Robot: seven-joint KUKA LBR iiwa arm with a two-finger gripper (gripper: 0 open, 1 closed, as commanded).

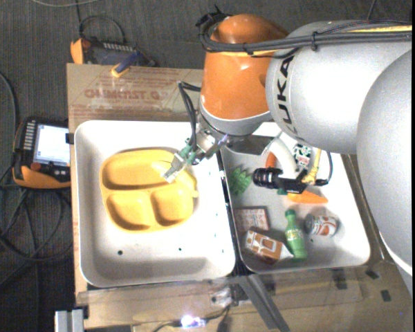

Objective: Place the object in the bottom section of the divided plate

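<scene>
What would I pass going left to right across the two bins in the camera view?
yellow divided plate → green leafy toy → green bottle → can

Two shallow white bins stand side by side on the worktop, a left bin (90, 254) and a right bin (353, 249). The left bin carries one yellow divided plate (124, 175), which has three sections. The right bin carries six things: two cans, a first can (265, 246) near its bottom edge and a second can (322, 224) further right, one green bottle (294, 235) between them, one flat printed card (252, 218), one small green toy (240, 181) by its left edge, and one orange piece (310, 198).
</scene>
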